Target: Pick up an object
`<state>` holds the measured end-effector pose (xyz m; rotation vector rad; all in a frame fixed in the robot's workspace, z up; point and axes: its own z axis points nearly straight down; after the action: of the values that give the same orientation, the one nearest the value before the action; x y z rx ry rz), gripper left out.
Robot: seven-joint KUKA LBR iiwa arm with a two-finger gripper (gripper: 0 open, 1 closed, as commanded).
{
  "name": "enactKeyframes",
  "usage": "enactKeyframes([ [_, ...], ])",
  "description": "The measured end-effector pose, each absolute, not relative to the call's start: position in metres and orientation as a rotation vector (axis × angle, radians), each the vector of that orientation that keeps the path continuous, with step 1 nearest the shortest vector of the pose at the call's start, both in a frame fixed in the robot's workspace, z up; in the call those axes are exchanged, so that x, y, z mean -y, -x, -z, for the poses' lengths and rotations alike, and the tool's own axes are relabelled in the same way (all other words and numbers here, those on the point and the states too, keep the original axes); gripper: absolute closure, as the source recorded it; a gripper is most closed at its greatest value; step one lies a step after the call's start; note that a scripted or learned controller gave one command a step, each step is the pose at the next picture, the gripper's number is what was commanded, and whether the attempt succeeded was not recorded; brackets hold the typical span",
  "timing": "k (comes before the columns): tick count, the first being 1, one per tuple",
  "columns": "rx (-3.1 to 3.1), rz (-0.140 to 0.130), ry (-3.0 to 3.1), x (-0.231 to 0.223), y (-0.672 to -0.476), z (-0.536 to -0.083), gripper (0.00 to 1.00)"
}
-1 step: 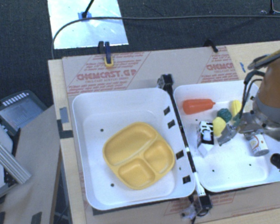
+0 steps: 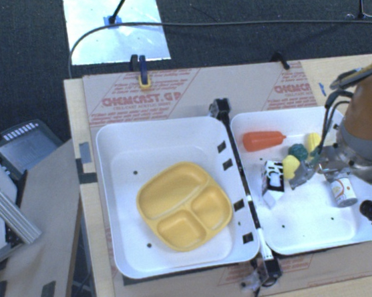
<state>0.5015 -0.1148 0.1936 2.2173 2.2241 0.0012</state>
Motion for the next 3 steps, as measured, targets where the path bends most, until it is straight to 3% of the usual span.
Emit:
enactKeyframes([
  [2,-2.225,0.003,-2.224,0.117,-0.497,-0.089,0.00],
  [3,-2.223,-0.001,-2.221,0.117,-0.497,-0.084,0.00],
])
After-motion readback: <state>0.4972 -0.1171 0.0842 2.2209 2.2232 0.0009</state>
